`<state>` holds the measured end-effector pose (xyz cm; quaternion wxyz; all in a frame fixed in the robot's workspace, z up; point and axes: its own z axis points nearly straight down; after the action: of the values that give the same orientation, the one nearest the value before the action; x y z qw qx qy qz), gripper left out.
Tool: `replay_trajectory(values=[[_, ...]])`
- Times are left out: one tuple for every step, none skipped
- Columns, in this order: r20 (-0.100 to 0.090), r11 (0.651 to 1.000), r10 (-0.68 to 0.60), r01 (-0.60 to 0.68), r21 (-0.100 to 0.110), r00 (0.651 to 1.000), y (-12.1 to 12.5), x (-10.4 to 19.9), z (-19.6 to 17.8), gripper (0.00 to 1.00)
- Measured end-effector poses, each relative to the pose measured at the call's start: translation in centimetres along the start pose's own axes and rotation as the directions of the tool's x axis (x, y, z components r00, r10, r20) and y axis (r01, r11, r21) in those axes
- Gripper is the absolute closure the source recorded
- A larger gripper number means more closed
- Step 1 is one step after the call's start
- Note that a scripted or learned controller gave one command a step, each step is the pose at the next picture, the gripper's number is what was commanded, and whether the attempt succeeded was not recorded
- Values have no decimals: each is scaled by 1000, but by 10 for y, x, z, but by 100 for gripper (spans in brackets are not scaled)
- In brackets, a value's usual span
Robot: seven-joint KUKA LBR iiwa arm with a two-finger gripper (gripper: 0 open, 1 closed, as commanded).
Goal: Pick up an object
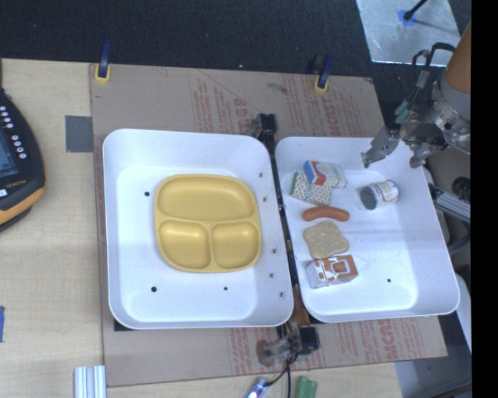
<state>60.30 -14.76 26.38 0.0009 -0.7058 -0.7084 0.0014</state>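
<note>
A: Gripper (395, 149)?
B: Jaws spread, nothing between them, over the right white bin's (414, 293) far right corner.
A: Objects?
B: Small grey-and-white can (378, 194) on its side just beside it; red sausage (326, 214), tan bread slice (326, 239) mid-bin. Yellow divided plastic tray (207, 222) centred in left white bin (132, 297).

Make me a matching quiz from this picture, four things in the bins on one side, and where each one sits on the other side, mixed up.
Things:
1. yellow tray
2. hot dog
3. can
4. toast

Places:
A. just below the hot dog, right bin
B. on its side, nearest the gripper
C. left bin
D. between the carton and the toast

Pairs: 1-C, 2-D, 3-B, 4-A
</note>
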Motion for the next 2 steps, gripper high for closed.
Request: replay_trajectory(values=[[1,1000,0,0,3,1000,28,-39,91,0],[8,1000,-1,2,-13,1000,12,-55,151,0]])
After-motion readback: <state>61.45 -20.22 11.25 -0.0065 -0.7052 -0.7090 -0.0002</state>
